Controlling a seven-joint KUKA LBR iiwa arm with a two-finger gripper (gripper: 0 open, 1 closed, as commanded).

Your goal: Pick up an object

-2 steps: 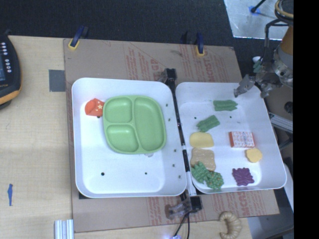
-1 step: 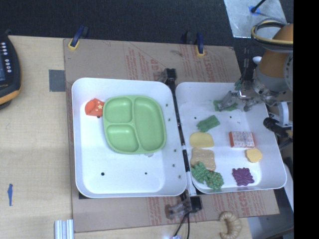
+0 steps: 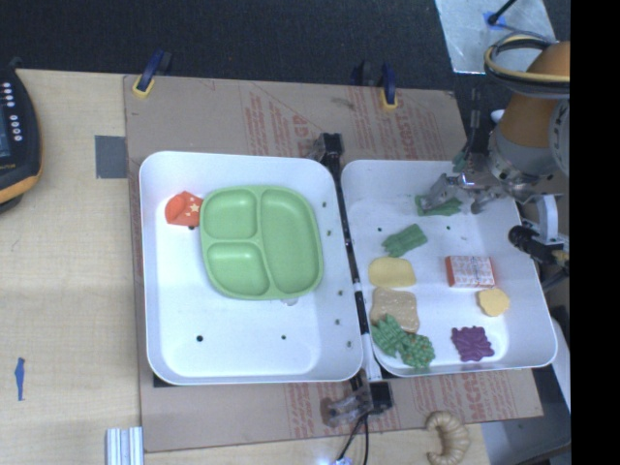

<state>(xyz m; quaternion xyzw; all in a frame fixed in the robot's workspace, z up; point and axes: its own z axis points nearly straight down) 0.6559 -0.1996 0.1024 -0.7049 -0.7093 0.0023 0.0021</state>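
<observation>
My gripper (image 3: pixel 453 188) hangs low over the far part of the right bin (image 3: pixel 523 352), reaching in from the right. A dark green piece (image 3: pixel 435 204) lies right at its tip; whether it is held I cannot tell. Further toward the front of that bin lie a green pod-shaped piece (image 3: pixel 404 239), a yellow lump (image 3: pixel 391 272), a tan slice (image 3: pixel 395 308), a green broccoli (image 3: pixel 402 343), purple grapes (image 3: pixel 471 342), a red wafer block (image 3: pixel 470 271) and a small yellow piece (image 3: pixel 493 302).
The left bin (image 3: pixel 174 347) holds a green divided plate (image 3: pixel 262 240) and a red item (image 3: pixel 182 209) at its far left. Clamps (image 3: pixel 389 91) grip the cardboard's far edge. A control pendant (image 3: pixel 14 139) lies at the left, and a tan curled thing (image 3: pixel 448 438) lies in front of the bins.
</observation>
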